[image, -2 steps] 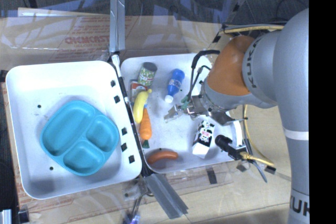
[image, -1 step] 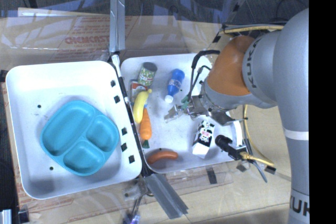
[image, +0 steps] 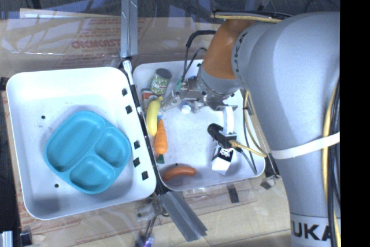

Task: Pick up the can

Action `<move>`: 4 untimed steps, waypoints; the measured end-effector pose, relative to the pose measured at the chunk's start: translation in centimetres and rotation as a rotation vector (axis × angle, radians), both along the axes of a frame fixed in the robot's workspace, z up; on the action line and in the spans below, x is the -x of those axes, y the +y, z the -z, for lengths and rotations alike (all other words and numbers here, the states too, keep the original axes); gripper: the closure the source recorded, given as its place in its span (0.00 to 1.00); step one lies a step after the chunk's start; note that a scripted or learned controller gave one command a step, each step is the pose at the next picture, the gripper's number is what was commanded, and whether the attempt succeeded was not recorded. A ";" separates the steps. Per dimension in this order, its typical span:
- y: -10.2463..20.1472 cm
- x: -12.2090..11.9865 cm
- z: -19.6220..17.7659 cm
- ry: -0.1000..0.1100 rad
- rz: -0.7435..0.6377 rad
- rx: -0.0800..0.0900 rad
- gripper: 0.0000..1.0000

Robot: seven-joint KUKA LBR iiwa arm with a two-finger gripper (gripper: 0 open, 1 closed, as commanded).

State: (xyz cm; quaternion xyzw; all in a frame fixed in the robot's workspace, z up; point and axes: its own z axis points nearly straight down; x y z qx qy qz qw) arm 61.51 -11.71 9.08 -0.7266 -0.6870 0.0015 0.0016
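Note:
The can (image: pixel 160 82) stands upright in the far left corner of the right bin (image: pixel 193 130); it has a grey lid and a green and white label. My gripper (image: pixel 176 99) reaches in from the right and hangs low just to the right of the can and slightly nearer to me, above the top of a yellow banana (image: pixel 152 116). Nothing shows between the can and the gripper, and the can rests on the bin floor.
Below the banana lie an orange carrot (image: pixel 161 137) and a reddish sausage (image: pixel 178 170). A black and white bottle (image: pixel 222 150) lies at the bin's right. The left bin (image: pixel 34 101) holds a blue divided plate (image: pixel 88 150). A metal divider (image: pixel 128 26) separates the bins.

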 end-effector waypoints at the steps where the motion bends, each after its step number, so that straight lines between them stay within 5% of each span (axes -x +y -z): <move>1: 2.7 -2.7 -0.2 -0.003 0.056 0.000 0.00; 2: 2.2 -4.2 -2.2 0.000 0.071 -0.001 0.00; 3: 2.3 -4.1 -3.1 0.006 0.062 -0.001 1.00; 4: 5.8 1.9 -10.1 -0.001 -0.062 -0.001 1.00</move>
